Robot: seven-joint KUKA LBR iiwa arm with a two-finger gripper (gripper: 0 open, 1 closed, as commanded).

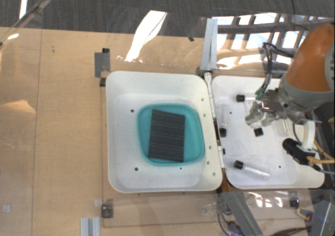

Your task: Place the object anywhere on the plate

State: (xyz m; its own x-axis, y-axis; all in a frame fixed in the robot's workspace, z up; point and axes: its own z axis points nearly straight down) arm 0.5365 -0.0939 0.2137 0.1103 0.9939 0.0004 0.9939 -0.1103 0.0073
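Observation:
A teal square plate (196, 136) sits in the middle of the left white bin (120, 125). A dark ribbed rectangular block (167, 135) lies flat on the plate, within its rim. My gripper (257, 119) hangs over the right bin (230, 146), well to the right of the plate and apart from the block. It points down toward the bin floor near a small black piece (258, 132). The grey wrist and orange band (314, 65) cover the bin's right part.
In the right bin lie a clear tube with a black cap (250, 168) near the front, another small capped piece (241, 97) at the back, and a tube (222, 124) along the left wall. A metal post (209, 46) stands behind the gap between the bins.

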